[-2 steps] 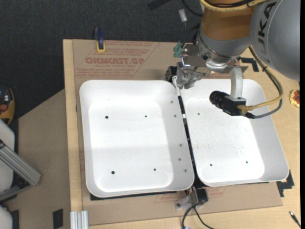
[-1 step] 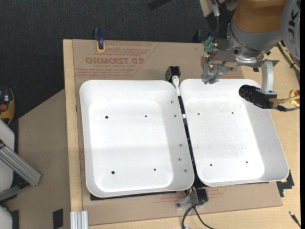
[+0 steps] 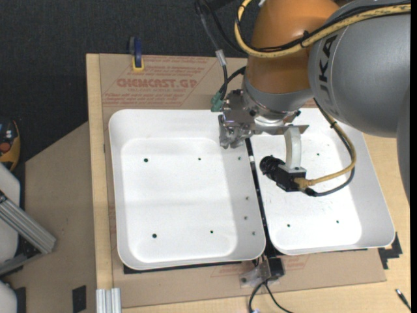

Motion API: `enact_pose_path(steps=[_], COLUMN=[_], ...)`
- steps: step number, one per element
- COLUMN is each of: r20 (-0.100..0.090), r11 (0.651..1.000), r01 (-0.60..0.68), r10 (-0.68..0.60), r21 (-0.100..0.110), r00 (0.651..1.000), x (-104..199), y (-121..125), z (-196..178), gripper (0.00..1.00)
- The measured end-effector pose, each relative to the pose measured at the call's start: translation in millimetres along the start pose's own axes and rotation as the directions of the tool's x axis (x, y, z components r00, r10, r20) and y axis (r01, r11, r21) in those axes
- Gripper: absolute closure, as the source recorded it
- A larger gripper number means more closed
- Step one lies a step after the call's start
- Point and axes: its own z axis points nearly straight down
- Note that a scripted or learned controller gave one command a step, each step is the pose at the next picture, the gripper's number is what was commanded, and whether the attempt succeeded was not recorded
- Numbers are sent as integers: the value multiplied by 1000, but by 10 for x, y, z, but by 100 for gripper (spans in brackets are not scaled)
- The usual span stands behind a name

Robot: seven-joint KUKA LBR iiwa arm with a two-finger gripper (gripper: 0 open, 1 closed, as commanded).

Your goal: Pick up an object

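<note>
The grey arm with its orange band (image 3: 293, 25) reaches in from the right and hangs over the seam between the two bins. Its gripper (image 3: 230, 134) points down at the back right corner of the left white bin (image 3: 118, 175), close to the bin's floor. A small green piece (image 3: 216, 101) shows at the gripper's upper left edge; I cannot tell whether it is a loose object or part of the tool. The arm's bulk hides the back part of the right white bin (image 3: 368, 201).
A black connector on a yellow cable (image 3: 281, 173) hangs from the wrist over the right bin. The bins sit on a brown board (image 3: 163, 77) with a blue clamp (image 3: 136, 49) at its back edge. An aluminium rail (image 3: 26, 223) lies at the left.
</note>
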Motion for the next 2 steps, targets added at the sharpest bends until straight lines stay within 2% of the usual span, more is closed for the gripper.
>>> enact_pose_path(steps=[1,2], r20=[-2,4], r11=[1000,1000], r01=[-7,-5], r10=[7,5], r21=[-30,-1], r00=[1000,1000], x=[213,931], y=[-88,441], z=[-2478,-1155], gripper=[100,100])
